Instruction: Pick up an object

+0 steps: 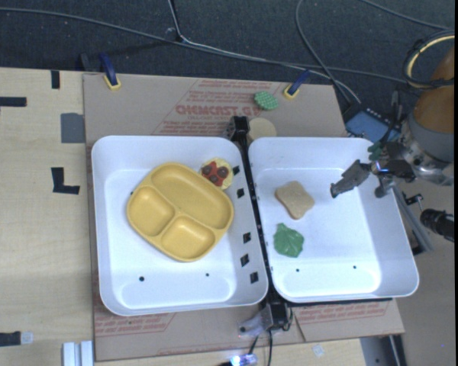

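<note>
Toast-shaped tan piece (294, 198): lies flat in the right bin (366, 277), toward its upper left, well apart from the walls, which I judge makes it the easiest thing to take from above. Green leaf-like piece (288, 241): same bin, just below the tan one, near the divider between the bins, not touching it. Gripper (363, 178): hangs over the right bin's upper right, near the rim, with two dark fingers (348, 180) spread apart and nothing between them; I read this as a hand standing ready for a descent, not yet over either piece. Left bin (114, 280): holds a yellow sectioned plate (180, 210) turned at an angle, its three compartments bare. Small red and dark item (217, 172) (too small for me to name) sits on a pale disc just beside the plate's upper right edge. Outside the bins, on the cardboard (137, 105) beyond the far rims: a small green waffle-patterned piece (266, 99). From my seat, the tan piece is the nearest target, left of the fingers.
</note>
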